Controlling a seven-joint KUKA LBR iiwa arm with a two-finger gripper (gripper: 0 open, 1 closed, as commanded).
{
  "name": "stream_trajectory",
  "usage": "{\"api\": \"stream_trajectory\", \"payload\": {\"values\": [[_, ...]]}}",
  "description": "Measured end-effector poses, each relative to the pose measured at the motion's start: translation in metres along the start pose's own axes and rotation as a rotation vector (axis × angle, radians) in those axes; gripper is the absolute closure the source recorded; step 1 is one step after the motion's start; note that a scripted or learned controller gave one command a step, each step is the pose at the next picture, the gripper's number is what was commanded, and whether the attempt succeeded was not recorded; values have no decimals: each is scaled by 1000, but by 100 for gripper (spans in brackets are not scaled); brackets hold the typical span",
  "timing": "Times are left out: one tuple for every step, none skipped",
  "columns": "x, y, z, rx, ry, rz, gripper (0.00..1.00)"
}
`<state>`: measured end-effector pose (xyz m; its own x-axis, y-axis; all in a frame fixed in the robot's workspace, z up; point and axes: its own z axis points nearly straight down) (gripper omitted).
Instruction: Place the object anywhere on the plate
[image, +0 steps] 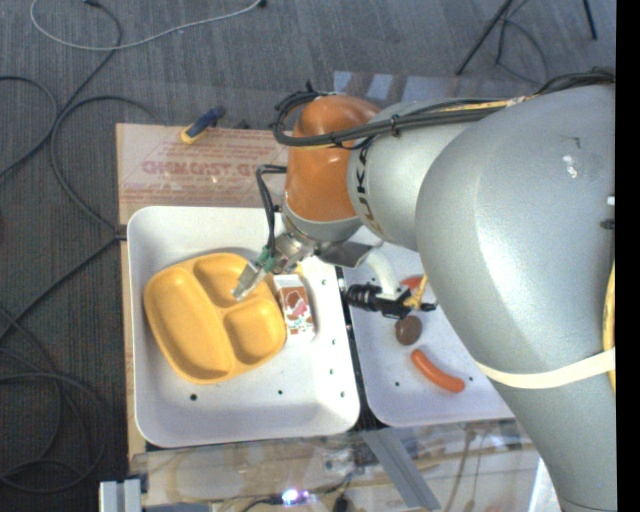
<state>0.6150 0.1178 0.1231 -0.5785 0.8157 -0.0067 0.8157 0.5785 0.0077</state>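
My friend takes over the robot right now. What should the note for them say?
Gripper: low over the yellow plate, near its upper right compartment; whether it holds anything cannot be told.
Things: the plate sits in the left bin. A red and white packet lies beside the plate's right edge, not on it. An orange sausage and a brown round piece lie in the right bin.
Done: no object seen set on the plate.
Left: put one on it.
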Motion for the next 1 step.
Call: {"api": "stream_trajectory", "payload": {"values": [[-1, 0, -9, 1, 0, 2, 100]]}}
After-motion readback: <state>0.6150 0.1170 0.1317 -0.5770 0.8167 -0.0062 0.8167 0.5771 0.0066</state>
